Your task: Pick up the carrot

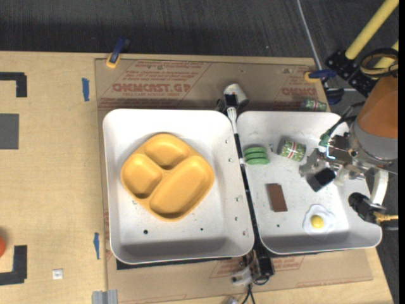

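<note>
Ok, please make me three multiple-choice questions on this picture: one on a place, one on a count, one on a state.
1. Where does the yellow plate lie?
A. in the right bin
B. in the left bin
C. on the bare bench

2. How many compartments has it?
A. two
B. five
C. three

3. How does the toy egg lie?
A. flat, yolk up
B. flipped, yolk hidden
C. standing on its edge

Answers: B, the white walls of the left bin surround the plate; C, one upper, one left and one larger lower well show; A, the yellow yolk faces the camera.
</note>
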`<state>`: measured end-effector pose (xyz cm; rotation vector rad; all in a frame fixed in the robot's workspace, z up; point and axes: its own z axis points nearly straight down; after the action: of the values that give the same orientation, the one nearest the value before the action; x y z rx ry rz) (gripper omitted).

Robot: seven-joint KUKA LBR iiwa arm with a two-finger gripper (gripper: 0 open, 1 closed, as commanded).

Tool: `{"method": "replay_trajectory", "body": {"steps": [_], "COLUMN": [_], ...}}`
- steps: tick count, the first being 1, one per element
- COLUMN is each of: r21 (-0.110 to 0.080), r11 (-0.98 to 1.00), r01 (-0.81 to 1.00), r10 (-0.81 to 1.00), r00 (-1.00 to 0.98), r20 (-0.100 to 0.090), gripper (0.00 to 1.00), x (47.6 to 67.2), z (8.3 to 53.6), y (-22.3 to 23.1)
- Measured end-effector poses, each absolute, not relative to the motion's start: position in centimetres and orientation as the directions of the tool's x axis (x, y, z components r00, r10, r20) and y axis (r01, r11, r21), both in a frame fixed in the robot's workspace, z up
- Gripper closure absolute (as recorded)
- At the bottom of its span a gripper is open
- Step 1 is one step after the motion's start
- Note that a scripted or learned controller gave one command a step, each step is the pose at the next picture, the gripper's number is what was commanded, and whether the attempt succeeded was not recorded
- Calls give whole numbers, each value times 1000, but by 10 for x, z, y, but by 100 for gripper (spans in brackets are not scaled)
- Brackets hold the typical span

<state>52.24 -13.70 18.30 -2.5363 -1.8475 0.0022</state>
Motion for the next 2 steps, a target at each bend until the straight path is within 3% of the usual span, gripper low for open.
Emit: {"method": "replay_trajectory", "body": {"steps": [1,2], "r21": [-4,1], "r11": [-477,-207], "r01": [879,978], "r10": [879,978], "r00": [477,207], "r20": [0,0], "gripper": [0,0], "x": [485,501], "z": [119,188], "y": [-93,-68]}}
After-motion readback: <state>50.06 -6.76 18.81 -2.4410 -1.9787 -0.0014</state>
